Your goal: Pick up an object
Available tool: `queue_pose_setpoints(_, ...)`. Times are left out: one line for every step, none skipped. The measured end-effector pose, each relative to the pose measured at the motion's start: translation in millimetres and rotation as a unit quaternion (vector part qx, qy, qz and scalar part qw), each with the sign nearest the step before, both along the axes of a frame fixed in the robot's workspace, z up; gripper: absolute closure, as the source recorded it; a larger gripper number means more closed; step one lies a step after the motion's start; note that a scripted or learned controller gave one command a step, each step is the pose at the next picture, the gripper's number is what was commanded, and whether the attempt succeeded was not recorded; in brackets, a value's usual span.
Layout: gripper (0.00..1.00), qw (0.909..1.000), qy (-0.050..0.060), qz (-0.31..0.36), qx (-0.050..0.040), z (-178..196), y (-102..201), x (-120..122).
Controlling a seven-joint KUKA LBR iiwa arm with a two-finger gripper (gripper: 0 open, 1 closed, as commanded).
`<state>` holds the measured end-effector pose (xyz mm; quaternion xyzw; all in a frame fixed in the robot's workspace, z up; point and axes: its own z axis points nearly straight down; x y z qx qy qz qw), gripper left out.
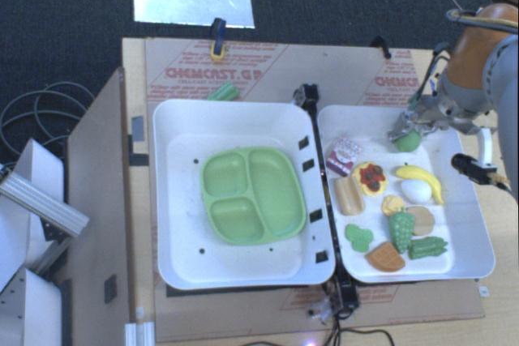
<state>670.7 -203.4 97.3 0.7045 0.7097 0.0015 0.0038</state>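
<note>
From the overhead camera you are watching the gripper [408,131] hovering at the far edge of the right bin [478,255], right over a green object [406,142]. Whether it is grasping, you cannot tell. I judge the grasp step underway; next, lifting must confirm capture.

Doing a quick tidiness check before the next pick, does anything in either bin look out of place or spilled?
Nothing stands out. The green divided tray lies flat in the left bin, and the toy food all sits inside the right bin.
</note>
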Motion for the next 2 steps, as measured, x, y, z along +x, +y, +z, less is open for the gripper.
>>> queue_pose_setpoints(1.0,1.0,0.003,0.001,0.0025,12,65,-9)
queue_pose_setpoints(1.0,1.0,-0.001,0.001,0.0021,87,115,1)
